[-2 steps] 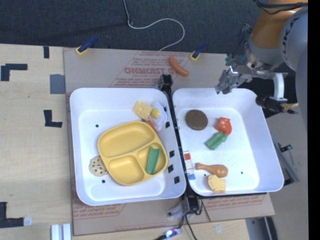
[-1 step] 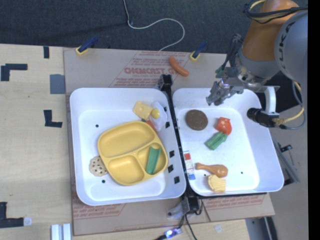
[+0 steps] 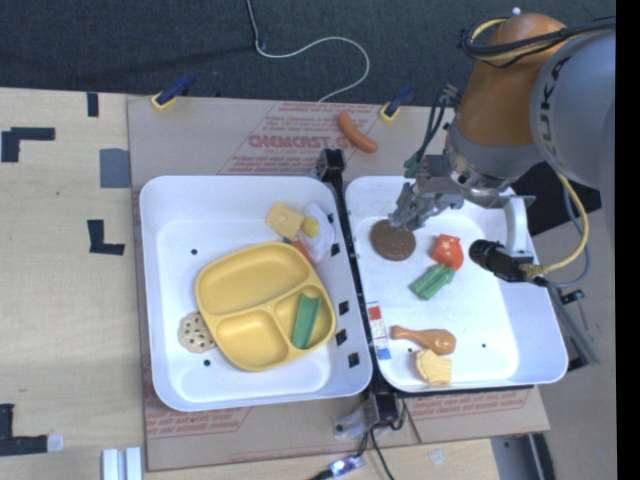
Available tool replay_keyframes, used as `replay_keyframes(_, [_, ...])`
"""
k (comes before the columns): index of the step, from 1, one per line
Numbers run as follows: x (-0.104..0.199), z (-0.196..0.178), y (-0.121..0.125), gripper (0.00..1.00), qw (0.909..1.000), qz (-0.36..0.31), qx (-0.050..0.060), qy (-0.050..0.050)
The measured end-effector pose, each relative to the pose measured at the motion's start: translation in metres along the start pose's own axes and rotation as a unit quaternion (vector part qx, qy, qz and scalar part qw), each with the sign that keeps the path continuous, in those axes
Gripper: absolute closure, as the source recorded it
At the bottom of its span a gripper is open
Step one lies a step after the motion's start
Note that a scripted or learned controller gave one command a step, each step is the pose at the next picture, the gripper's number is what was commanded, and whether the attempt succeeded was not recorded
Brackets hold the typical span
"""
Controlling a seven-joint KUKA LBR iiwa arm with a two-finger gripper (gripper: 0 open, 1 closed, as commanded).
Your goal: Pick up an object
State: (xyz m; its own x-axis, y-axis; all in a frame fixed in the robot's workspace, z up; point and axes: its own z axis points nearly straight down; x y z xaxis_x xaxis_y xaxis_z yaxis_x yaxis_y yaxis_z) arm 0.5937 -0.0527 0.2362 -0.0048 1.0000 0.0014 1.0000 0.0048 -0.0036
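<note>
A flat, round brown patty (image 3: 393, 241) lay in the right bin (image 3: 530, 338), near its left wall. The gripper (image 3: 408, 214) hung just above the patty's upper edge, the arm (image 3: 520, 78) slanting down from the right; whether the fingers were apart or together could not be told. Around it lay one tomato (image 3: 447, 251), one green vegetable (image 3: 431, 282), one drumstick (image 3: 425, 339). The left bin (image 3: 165, 268) held one yellow tray (image 3: 255, 303).

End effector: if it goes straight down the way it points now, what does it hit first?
Most likely the round brown patty in the right bin. The end effector points down at the patty's upper edge, seemingly right above it. Depth is hard to judge from this slanted view, so it could land just beside it on the bin floor.
</note>
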Motion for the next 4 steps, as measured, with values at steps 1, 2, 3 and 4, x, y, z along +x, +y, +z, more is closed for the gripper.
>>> replay_keyframes(1, [0.029, -0.001, -0.041, 1.0, 1.0, 0.001, 0.001, 0.0])
replay_keyframes(2, [0.069, 0.001, -0.075, 1.0, 1.0, 0.0, 0.001, 0.0])
replay_keyframes(3, [0.085, 0.014, -0.08, 1.0, 1.0, 0.001, 0.0, -0.001])
replay_keyframes(4, [0.07, 0.004, -0.076, 1.0, 1.0, 0.002, -0.001, -0.001])
